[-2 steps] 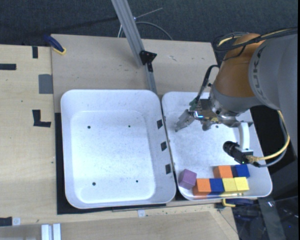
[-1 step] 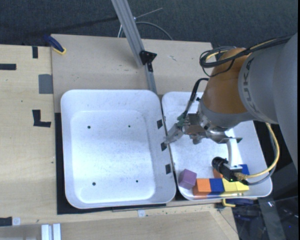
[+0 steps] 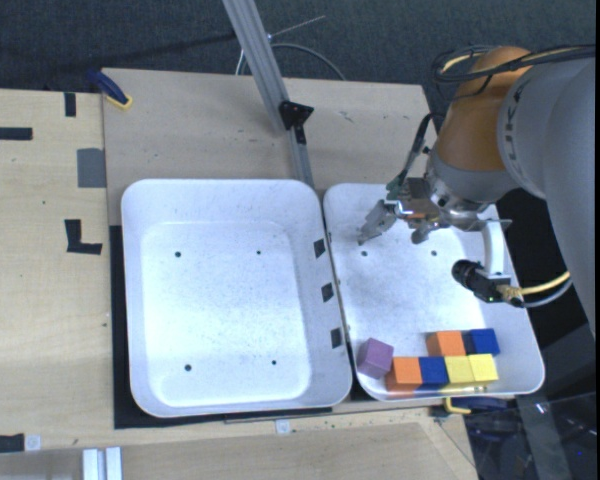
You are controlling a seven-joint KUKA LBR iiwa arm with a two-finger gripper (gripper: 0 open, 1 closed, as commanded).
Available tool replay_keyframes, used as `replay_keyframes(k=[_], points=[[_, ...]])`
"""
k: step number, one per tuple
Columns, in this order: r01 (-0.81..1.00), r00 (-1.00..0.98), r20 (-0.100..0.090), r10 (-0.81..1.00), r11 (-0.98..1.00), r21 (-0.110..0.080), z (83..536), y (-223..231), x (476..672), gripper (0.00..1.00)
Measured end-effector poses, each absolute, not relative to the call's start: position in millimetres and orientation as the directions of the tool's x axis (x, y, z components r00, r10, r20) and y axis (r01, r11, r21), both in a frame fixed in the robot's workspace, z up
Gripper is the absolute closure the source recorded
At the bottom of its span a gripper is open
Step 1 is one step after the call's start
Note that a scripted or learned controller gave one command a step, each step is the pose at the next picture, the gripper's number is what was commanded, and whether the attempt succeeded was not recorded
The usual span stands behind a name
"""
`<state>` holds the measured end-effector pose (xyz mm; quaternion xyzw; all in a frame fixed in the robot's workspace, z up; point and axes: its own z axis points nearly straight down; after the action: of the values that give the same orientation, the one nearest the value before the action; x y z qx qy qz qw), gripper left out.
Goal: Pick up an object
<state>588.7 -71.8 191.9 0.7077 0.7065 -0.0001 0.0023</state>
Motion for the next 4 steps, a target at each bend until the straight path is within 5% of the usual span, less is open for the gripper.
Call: replay_keyframes(k=[1,2,3,4], points=[[1.0,-0.002,0.0,1.0,0.002,0.0,192,-66,610.8,0.0],[1.0,-0.003,-0.002,1.0,0.003,-0.002,202,-66,610.1,1.0],[1.0,-0.003,0.001,1.0,0.003,0.002,238,-49,594.4,1.0],[1.0,-0.006,0.0,1.0,0.006,-0.003,189,-2,638.2,1.0]])
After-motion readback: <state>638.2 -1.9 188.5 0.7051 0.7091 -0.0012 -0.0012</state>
